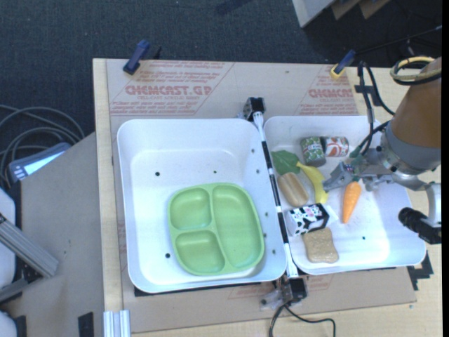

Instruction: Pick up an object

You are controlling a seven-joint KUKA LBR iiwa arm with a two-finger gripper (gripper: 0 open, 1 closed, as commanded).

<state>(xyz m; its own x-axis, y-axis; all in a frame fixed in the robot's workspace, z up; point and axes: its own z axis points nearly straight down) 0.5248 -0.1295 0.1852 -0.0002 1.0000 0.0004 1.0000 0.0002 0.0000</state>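
Right bin [393, 248] | holds can [324, 147], leaf [285, 162], banana [313, 180], hotdog [293, 189], cow-print block [309, 218], toast [321, 245], carrot [350, 199] | gripper [349, 176] just above carrot's top end, likely lined up for it; pincer width cannot be told | left bin [140, 142] holds green tray [215, 228]

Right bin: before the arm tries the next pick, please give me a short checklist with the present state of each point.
1. Objects present in right bin: ok; carrot, banana, can.
2. Gripper is above the right bin, near the carrot top: ok.
3. Object between the fingers: cannot tell.
4. Carrot lies apart from the banana: ok.
5. Green tray sits in the left bin, away from the arm: ok.
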